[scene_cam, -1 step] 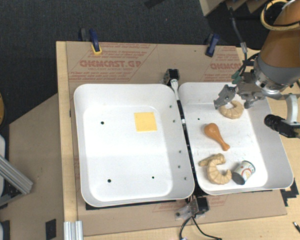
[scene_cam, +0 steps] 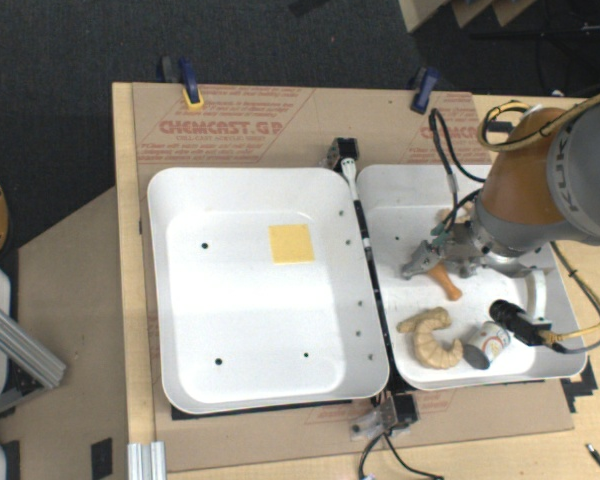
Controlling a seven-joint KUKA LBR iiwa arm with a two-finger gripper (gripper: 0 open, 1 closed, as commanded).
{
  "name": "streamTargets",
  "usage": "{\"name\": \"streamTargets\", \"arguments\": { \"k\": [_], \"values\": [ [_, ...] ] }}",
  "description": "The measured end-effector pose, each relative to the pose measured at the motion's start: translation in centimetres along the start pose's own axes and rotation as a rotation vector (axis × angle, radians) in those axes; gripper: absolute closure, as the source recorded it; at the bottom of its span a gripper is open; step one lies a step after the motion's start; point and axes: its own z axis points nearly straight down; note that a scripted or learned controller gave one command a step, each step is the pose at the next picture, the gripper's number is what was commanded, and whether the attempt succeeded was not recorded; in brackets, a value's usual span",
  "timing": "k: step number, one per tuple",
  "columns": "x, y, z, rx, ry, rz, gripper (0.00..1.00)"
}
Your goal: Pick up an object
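Where arm (scene_cam: 540, 183) hides right bin (scene_cam: 400, 198), pincer (scene_cam: 432, 260) over carrot (scene_cam: 447, 284), grip state unclear

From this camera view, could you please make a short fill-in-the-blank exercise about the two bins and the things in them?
1. The yellow square lies in the ____ bin.
2. The croissant lies in the right bin, beside a small ____.
3. The gripper hangs over the ____ bin, next to an orange carrot.
4. The number of white bins on the bench is ____.

Missing words: left; can; right; two
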Motion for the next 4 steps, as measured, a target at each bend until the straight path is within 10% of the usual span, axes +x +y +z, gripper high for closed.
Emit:
{"name": "streamTargets", "arguments": {
  "k": [1,2,3,4],
  "values": [
    [0.0,0.3,-1.7,-0.009,-0.003,-0.002,1.0],
    [7.3,3.3,-11.3,-0.02,0.0,-0.013,1.0],
    [15.7,3.2,-10.6,-0.008,0.001,-0.013,1.0],
    [20.0,8.3,-14.5,-0.016,-0.001,-0.009,1.0]
  ]
}}
